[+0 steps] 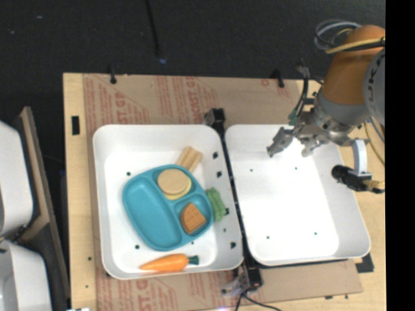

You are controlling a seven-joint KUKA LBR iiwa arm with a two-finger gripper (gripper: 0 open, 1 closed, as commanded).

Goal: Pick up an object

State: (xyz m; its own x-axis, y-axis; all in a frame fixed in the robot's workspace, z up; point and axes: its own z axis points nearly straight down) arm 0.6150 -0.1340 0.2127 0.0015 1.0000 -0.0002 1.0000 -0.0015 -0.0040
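Note:
My gripper hangs over the far edge of the right bin, open, with nothing between its two grey fingers. The objects all lie in the left bin. A blue divided tray there holds a round tan cookie and a brown waffle piece. Wooden sticks poke out behind the tray. A green piece lies at the tray's right side. An orange carrot rests along the near wall.
A black clip sits at the far end of the ridge between the bins. A black-and-white fitting hangs at the right bin's right rim. Cardboard covers the bench behind the bins.

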